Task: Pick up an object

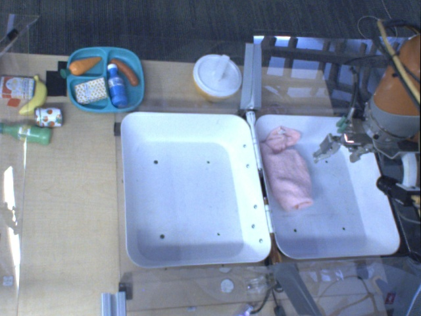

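A pink crumpled cloth (287, 168) lies along the left side of the right white bin (342, 236), close to the wall shared with the left bin. My gripper (339, 145) hangs over the upper right part of that bin, to the right of the cloth and apart from it. Its fingers are spread, one fingertip (322, 151) pointing left toward the cloth, and nothing sits between them. The grey arm with its orange band (395, 91) comes in from the right edge.
The left white bin (191, 189) adjoins the right one. Behind the bins stand a white lidded bowl (218, 76) and a blue divided tray (105, 79) with toy food. A banana (34, 96), a small can (48, 116) and a green bottle (26, 133) lie far left.
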`<action>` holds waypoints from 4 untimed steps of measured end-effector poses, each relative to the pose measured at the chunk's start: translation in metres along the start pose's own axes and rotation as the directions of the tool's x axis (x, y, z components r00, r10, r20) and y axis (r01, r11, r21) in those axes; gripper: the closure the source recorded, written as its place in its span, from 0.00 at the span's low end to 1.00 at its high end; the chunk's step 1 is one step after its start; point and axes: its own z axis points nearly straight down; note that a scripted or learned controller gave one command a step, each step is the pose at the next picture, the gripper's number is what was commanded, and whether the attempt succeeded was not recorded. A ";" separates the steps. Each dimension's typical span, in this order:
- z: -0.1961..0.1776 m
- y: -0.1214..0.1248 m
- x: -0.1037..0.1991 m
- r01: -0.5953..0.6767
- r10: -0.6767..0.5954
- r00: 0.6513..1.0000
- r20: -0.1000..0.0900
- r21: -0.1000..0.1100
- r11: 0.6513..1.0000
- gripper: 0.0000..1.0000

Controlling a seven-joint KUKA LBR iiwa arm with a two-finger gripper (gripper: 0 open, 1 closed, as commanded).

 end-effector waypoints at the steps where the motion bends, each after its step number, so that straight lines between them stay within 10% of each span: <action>1: -0.032 -0.011 0.014 0.155 -0.155 0.988 0.001 -0.003 0.988 0.00; 2: 0.084 -0.002 0.023 0.211 -0.211 0.977 0.000 0.001 0.977 0.00; 3: 0.116 -0.013 0.035 0.287 -0.287 0.958 0.006 -0.013 0.958 0.00; 4: 0.103 -0.011 0.036 0.289 -0.288 0.957 0.008 -0.020 0.957 1.00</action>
